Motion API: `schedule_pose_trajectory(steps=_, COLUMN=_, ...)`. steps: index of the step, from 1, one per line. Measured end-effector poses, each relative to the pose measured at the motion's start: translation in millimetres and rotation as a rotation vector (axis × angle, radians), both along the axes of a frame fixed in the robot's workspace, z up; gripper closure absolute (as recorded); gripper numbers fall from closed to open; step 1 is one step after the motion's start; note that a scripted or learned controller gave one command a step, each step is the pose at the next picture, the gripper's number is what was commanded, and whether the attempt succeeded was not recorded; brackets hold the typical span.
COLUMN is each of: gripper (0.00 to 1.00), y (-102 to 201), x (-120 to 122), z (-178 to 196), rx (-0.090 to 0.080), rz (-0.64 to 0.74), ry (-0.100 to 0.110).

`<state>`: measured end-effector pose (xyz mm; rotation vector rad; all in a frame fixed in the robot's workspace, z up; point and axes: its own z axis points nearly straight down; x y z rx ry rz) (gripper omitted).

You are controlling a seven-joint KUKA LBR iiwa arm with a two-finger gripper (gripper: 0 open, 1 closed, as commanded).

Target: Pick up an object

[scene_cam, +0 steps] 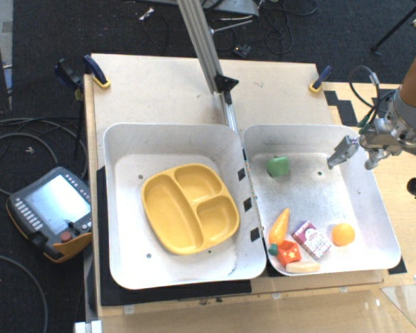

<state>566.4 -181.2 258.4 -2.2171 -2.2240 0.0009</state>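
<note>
A glossy yellow three-compartment tray [191, 207] fills the left bin [118, 186]. In the right bin [374, 207] sit a green lump [279, 166], tapered orange carrot [279, 225], pink carton [312, 240] and round orange [343, 234]. My metal end effector [357, 152] hovers open, empty, above the bin's far right.

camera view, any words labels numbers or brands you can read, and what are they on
No text can be read.
Small carton in the right bin: pink and white print on its face, too small and blurred to read.
Handheld control unit on the floor left of the bench: its screen is lit but too blurred to read.
Yellow divided plate: no markings visible.
</note>
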Motion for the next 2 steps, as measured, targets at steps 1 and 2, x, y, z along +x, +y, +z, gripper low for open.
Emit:
schedule_pose_trajectory(steps=1, gripper=0.0, y=0, x=0, z=0, rx=0.0, rz=-0.001, ry=0.0)
schedule_pose_trajectory(steps=2, gripper=0.0, y=9, x=-1, z=-61, rx=0.001, rz=-0.003, ry=0.005)
